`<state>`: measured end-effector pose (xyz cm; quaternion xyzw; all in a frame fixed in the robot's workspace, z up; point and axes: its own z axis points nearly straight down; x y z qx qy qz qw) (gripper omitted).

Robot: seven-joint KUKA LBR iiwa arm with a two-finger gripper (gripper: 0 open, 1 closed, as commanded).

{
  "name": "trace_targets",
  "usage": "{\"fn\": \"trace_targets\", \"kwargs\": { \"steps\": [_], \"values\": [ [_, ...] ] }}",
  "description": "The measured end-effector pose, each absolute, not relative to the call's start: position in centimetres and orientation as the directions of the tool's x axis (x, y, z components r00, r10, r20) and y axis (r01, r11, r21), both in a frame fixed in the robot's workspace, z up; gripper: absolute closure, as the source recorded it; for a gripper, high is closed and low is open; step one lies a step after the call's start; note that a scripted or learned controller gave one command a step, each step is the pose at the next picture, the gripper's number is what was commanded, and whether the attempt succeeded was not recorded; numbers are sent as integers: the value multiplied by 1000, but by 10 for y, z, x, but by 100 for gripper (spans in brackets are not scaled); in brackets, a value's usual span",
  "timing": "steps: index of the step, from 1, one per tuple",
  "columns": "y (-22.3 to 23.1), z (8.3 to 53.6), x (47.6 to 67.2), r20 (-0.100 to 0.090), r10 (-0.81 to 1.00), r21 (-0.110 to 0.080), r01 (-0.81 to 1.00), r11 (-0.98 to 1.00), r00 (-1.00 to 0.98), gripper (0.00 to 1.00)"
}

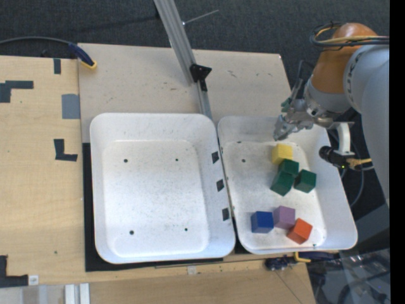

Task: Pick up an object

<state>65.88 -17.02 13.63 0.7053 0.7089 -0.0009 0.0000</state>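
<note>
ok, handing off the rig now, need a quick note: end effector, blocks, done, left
End effector: over the far end of the right bin, beside the yellow block; nothing seen held.
Blocks, all in the right bin: yellow, then three green blocks clustered mid-bin; blue block, purple block and orange block at the near end.
Done: no pick yet.
Left: grasp and lift one; yellow is probably closest.

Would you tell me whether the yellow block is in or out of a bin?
In: the yellow block lies inside the right bin, by the green blocks.
</note>
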Motion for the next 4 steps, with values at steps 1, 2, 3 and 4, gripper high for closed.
{"fn": "trace_targets", "kwargs": {
  "steps": [1, 2, 3, 4],
  "values": [
    [-166, 200, 661, -1, 1000, 6, 1000, 2, -2, 100],
    [-166, 234, 662, -1, 1000, 3, 1000, 2, -2, 100],
    [-121, 239, 658, 1, 1000, 0, 1000, 5, -5, 100],
    [-61, 244, 644, 2, 1000, -2, 1000, 7, -7, 100]
  ]
}}
